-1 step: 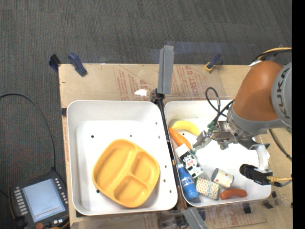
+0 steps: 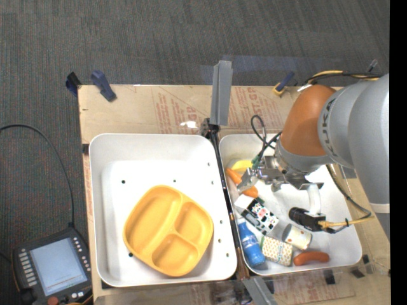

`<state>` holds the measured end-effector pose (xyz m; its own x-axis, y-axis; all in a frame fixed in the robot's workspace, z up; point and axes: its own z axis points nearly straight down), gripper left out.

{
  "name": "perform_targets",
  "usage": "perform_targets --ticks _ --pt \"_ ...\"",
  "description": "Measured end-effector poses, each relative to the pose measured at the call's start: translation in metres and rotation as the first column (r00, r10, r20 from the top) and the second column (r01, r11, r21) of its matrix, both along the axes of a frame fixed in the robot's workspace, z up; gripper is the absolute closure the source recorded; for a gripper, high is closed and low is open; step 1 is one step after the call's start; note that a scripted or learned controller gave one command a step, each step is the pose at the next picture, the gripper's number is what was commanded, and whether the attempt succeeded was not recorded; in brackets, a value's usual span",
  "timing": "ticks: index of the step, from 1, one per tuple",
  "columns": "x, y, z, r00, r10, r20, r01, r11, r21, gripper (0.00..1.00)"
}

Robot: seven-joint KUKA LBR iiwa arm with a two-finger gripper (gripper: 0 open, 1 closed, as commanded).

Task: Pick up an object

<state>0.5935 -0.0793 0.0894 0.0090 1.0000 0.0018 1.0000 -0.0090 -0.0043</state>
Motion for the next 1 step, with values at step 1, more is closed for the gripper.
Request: perform_targets --ticks 1 --pt "-0.0004 -0.0012 0.0088 1.0 -0.008 -0.002 0.008 1.0 0.003 1.0"
